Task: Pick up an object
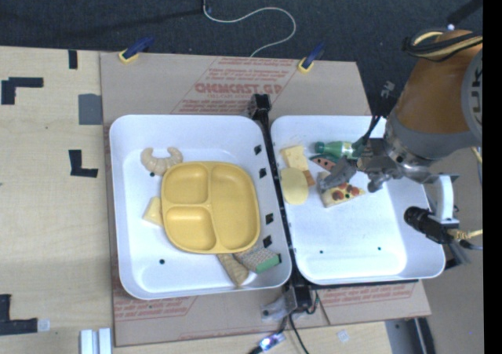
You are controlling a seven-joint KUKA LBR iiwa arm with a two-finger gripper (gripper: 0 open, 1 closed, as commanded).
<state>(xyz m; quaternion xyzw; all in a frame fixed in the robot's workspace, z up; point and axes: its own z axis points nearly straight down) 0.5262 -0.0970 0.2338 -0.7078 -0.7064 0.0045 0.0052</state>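
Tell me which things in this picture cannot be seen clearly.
- Gripper, camera view: dark and small against the toys; finger state unclear.
- Small toy in the right bin: too small to identify.
- Items under the yellow plate, left bin: mostly covered by it.

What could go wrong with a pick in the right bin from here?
1. The claw sits over a tight cluster: a pizza-slice toy, a green bottle and pale yellow pieces. It may nudge or catch a neighbour.
2. That cluster lies close to the divider wall, so a push could wedge items against it.
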